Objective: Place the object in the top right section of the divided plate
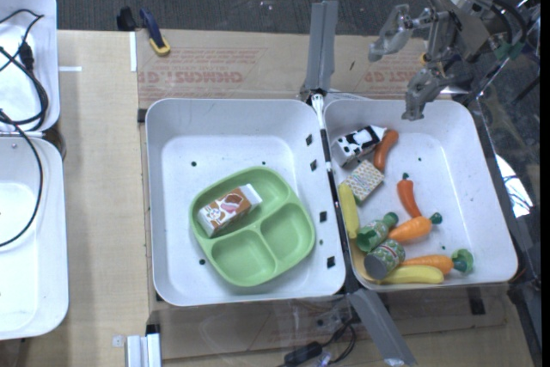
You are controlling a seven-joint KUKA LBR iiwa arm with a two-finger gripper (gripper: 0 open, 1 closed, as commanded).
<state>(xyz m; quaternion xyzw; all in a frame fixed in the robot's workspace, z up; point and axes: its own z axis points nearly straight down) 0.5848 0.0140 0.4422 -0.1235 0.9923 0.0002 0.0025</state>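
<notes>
A green divided plate (296, 206) lies in the left bin (172, 185). A small carton with a brown and white label (228, 211) rests flat in the plate's large upper-left section. The two smaller sections, at the bottom and at the right, hold nothing. My gripper (404, 64) hangs above the far edge of the right bin (464, 150), well away from the plate. Its fingers (418, 94) are spread open with nothing between them.
The right bin holds several toy foods: a black and white carton (359, 144), carrots (412, 228), a cracker block (364, 180), a green bottle (376, 234), a can (384, 256) and a banana (412, 274). A grey divider post (322, 47) stands between the bins.
</notes>
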